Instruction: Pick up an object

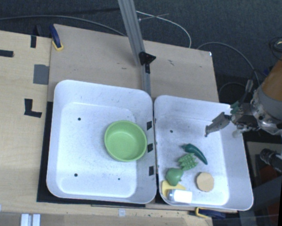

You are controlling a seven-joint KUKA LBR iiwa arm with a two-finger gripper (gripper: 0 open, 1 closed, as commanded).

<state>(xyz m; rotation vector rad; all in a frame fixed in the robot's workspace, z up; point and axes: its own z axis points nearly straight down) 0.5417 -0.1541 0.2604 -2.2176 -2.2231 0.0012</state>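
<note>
The gripper is hovering at the right bin's one o'clock (finger state: cannot tell), well apart from the green pepper.

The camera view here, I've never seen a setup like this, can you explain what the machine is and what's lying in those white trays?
One fixed camera looks down at a slant on a bench. The grey robot arm with an orange band reaches in from the right; its gripper hangs above the right shallow white bin, with nothing visible between its jaws. That bin holds a dark green pepper-shaped toy, a light green leafy toy, a green pear-shaped toy, a tan round disc and a yellow and white item. The left shallow white bin holds a light green plastic bowl.
</note>
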